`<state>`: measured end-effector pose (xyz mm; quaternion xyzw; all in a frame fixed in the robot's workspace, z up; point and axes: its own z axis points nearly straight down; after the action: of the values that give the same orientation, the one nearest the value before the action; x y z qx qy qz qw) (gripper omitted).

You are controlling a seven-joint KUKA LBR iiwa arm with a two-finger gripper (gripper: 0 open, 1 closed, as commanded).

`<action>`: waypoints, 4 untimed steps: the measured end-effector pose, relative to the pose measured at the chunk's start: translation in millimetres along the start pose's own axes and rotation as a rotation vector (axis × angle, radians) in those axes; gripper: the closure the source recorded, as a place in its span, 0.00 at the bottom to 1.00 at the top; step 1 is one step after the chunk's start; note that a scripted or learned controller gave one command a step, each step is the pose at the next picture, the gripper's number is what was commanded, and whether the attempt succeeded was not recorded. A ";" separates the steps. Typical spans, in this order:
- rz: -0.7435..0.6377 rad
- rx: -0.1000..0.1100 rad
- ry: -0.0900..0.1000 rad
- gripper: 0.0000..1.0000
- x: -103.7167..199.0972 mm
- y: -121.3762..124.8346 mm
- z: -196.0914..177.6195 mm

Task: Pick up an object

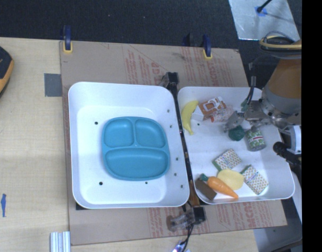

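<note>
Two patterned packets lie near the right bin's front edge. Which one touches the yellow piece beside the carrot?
The left patterned packet, directly behind the yellow piece and meeting it. The other patterned packet lies to the yellow piece's right, apparently apart from it.

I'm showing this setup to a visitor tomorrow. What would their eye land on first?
Probably the blue divided plate, lying alone in the middle of the left bin. Next, the clutter in the right bin: a banana at its left edge, a carrot near the front. The grey arm's claw is low over a small can and a dark green object.
</note>
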<state>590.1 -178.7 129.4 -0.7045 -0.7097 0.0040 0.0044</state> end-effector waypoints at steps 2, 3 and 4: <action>-0.007 0.038 0.012 0.00 -8.5 59.8 40.8; 0.005 -0.002 0.001 0.00 7.6 4.0 37.0; 0.002 -0.007 -0.002 1.00 6.0 7.0 25.9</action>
<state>596.8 -172.6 103.5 -0.7052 -0.7090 0.0022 0.0013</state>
